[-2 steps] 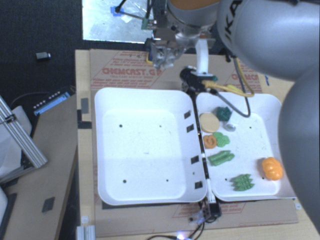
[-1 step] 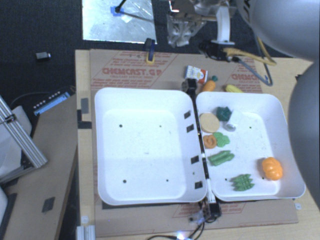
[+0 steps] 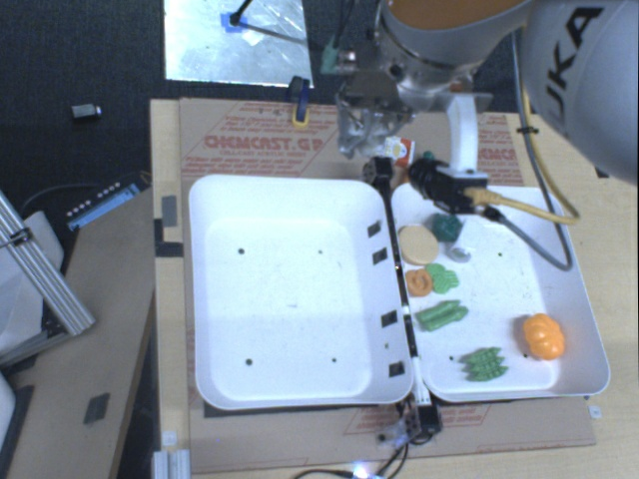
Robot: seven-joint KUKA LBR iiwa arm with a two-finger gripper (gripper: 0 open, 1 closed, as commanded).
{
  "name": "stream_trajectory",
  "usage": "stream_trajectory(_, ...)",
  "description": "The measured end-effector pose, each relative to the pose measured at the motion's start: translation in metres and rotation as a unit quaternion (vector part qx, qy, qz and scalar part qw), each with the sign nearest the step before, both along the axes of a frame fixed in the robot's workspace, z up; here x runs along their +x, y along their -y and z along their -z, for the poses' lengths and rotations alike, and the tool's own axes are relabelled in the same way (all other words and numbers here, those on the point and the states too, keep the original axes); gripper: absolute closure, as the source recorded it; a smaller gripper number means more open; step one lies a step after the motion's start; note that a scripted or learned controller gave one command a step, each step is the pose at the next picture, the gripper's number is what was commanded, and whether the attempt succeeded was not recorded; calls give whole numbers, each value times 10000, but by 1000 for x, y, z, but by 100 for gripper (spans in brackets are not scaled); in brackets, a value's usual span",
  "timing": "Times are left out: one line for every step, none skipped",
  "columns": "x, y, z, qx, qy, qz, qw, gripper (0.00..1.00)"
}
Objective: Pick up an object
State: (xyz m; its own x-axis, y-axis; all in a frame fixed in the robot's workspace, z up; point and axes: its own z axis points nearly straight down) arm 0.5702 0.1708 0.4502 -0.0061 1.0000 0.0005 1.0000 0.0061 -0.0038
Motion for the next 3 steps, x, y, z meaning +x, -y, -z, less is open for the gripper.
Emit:
stream_trajectory(58, 17, -19, -2, 47, 28, 10000, 100)
stream_trajectory(-85, 30, 7, 6, 19, 7, 10000, 100)
stream_trajectory(-16, 66, -23, -3, 47, 37, 10000, 100)
